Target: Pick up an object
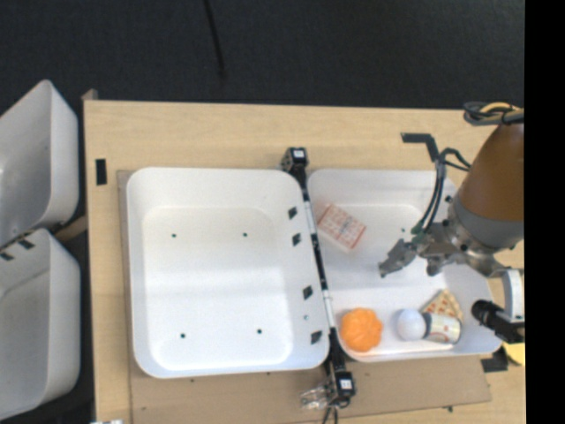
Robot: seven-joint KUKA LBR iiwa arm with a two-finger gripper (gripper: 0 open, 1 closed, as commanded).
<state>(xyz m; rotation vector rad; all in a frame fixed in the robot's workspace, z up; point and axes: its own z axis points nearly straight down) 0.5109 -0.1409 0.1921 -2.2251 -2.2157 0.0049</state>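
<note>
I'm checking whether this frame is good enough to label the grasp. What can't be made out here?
- Gripper, camera view: too small and dark to tell its finger state, or whether it touches the right bin.
- Patterned packet: print too blurred to read.
- Object beside the white ball by the bin's near rim: partly hidden by the arm, identity unclear.
- Arm: cut off at the right edge.
- Orange ball: surface detail blurred.

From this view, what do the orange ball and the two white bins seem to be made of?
The orange ball looks like soft foam or rubber, hedged: matte, slightly dimpled surface, no sharp shine. The left bin and the right bin look like thin molded plastic: smooth, uniform white, rounded corners, soft gloss.
</note>
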